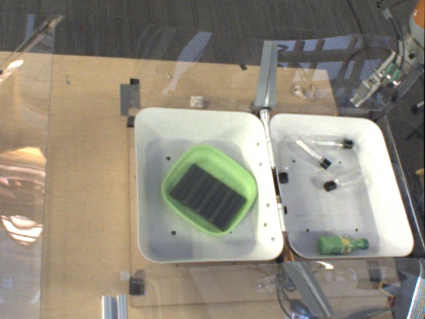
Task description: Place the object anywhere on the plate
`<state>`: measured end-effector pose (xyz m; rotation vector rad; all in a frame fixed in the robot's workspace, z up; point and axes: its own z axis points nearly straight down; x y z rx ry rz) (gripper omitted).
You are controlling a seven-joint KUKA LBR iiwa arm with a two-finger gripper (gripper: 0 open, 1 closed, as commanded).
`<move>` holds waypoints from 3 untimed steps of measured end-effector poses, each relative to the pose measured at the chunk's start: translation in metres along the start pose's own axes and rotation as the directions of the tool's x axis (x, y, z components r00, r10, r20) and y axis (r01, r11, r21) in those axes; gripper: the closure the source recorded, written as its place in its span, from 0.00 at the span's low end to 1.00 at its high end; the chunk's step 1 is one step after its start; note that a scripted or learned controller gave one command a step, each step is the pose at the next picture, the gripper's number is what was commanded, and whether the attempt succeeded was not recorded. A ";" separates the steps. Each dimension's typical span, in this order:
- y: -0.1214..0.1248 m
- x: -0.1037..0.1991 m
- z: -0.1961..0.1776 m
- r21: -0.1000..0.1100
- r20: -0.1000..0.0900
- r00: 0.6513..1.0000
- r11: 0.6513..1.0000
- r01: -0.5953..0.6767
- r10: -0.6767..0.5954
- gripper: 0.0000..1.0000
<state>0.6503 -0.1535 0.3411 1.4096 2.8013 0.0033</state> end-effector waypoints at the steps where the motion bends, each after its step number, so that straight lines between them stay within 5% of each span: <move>1: 0.050 0.044 0.114 0.000 -0.001 0.999 0.999 0.052 -0.052 1.00; 2: 0.087 0.102 0.125 -0.002 0.000 0.998 0.998 0.056 -0.056 1.00; 3: 0.105 0.182 0.129 -0.004 0.000 0.981 0.981 0.192 -0.192 1.00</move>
